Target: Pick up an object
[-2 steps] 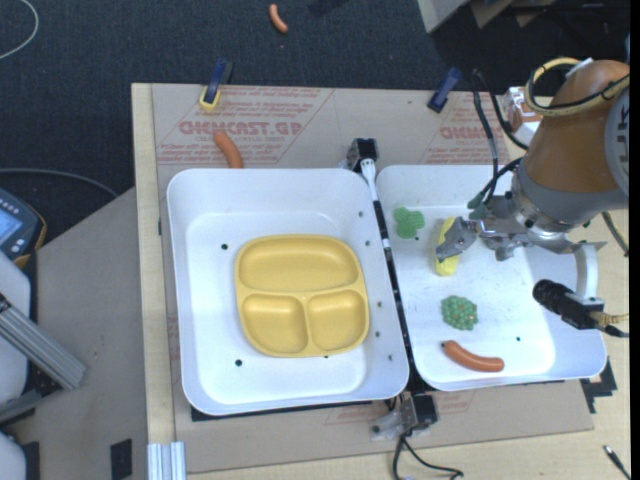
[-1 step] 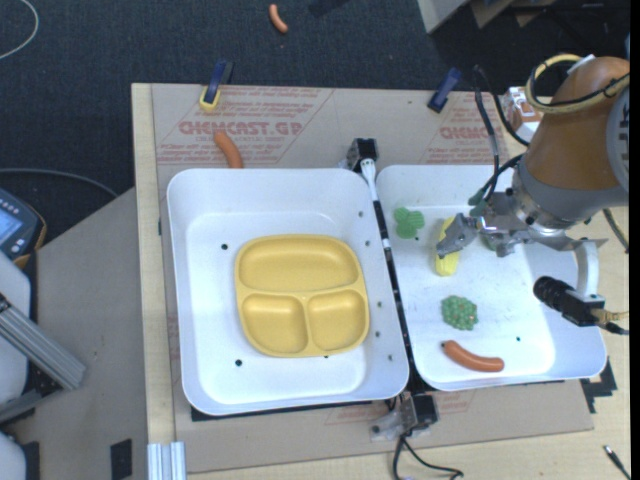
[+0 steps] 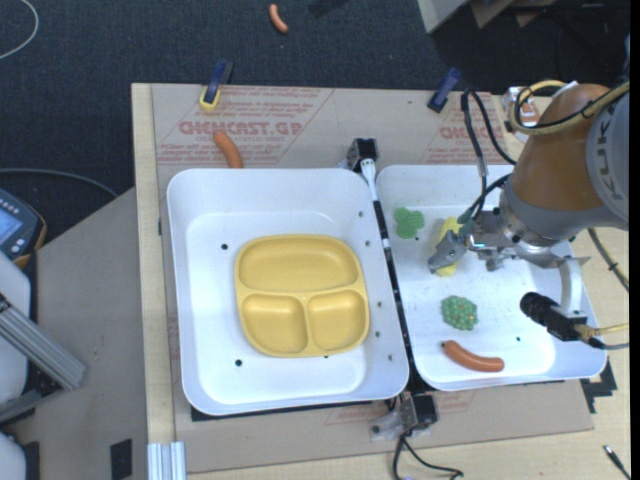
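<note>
1. Camera view, overall: two shallow white bins sit side by side on a bench. The left bin (image 3: 195, 268) holds a yellow divided tray (image 3: 300, 293) lying flat, roughly in the middle, with one long compartment at the far side and two smaller ones at the near side.

2. The right bin (image 3: 430, 368) has the loose stuff. There's a small green leafy piece (image 3: 408, 222) near its far-left corner, a green bumpy ball (image 3: 459, 313) (looks like a broccoli head or a grape cluster, can't really tell) closer to the middle, and an orange sausage (image 3: 473, 357) lying near the front edge, just beside and in front of the green ball but not touching it.

3. A yellow object (image 3: 447, 234) sits between the leafy piece and the arm, right at the gripper. Too hidden to say what it is.

4. The arm comes in from the right, orange band and grey body over the right bin. The gripper (image 3: 447, 255) is low over the bin, right at that yellow object. Honestly I can't tell whether the fingers are spread or closed, or whether they have anything between them; the wrist and cables cover too much.

5. Outside the bins: another orange sausage (image 3: 228, 149) lies on the cardboard behind the left bin, and a third small orange piece (image 3: 278, 17) is out on the dark floor.
</note>
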Robot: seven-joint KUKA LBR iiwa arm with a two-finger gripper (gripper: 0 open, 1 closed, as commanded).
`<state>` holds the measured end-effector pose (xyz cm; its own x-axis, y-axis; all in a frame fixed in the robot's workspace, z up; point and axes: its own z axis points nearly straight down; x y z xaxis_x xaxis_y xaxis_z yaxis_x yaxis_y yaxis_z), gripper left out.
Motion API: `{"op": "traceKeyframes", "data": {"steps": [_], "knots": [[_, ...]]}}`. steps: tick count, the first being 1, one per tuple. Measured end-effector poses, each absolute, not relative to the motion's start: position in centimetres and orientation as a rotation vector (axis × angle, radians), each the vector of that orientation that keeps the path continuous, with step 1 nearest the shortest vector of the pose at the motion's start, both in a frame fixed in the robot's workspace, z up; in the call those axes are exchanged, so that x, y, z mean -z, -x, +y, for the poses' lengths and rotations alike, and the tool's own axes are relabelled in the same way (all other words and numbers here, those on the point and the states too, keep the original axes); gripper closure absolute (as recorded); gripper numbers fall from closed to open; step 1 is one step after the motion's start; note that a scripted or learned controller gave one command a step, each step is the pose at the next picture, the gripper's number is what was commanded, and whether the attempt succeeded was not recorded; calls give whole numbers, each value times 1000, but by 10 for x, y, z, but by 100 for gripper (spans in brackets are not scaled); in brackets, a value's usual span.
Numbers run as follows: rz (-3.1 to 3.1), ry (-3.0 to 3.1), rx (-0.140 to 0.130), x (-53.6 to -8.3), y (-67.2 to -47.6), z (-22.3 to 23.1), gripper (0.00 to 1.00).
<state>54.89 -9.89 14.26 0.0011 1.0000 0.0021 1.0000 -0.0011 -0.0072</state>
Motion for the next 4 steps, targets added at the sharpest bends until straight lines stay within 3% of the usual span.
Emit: {"op": "traceKeyframes", "data": {"steps": [1,2,4], "knots": [[-2215,2217,-7,-89,-547,-98,0],[-2220,2223,0,-103,-549,-99,100],[-2227,2226,6,-206,-570,-108,100]]}}
